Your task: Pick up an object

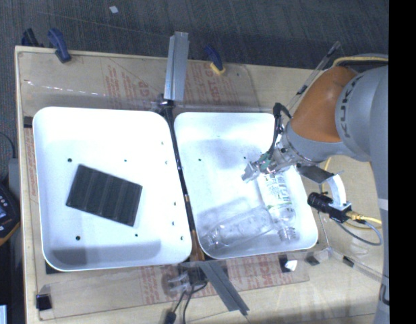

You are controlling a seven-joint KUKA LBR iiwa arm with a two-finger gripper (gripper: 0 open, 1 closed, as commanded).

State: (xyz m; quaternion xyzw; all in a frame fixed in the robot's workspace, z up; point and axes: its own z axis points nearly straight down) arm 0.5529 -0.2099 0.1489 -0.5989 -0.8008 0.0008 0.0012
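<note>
clear bottle point(276, 196) just below fingers point(251, 172), right bin point(208, 137).

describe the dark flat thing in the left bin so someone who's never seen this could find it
Start at the left white bin. On its floor, left of centre, lies a dark grey ribbed rectangular slab, turned at a slight angle. It is opaque and flat, unlike the clear plastic bottles in the right white bin.

1. A dark grey carpeted floor point(194, 12) lies beyond the far edge of the bench.
2. The bench top point(93, 73) is pale wood under what looks like a clear sheet.
3. Blue clamps point(58, 44) grip its far edge.
4. A grey metal bar point(175, 66) stands at the middle.
5. A handheld screen unit point(0, 211) sits at the left edge.
</note>
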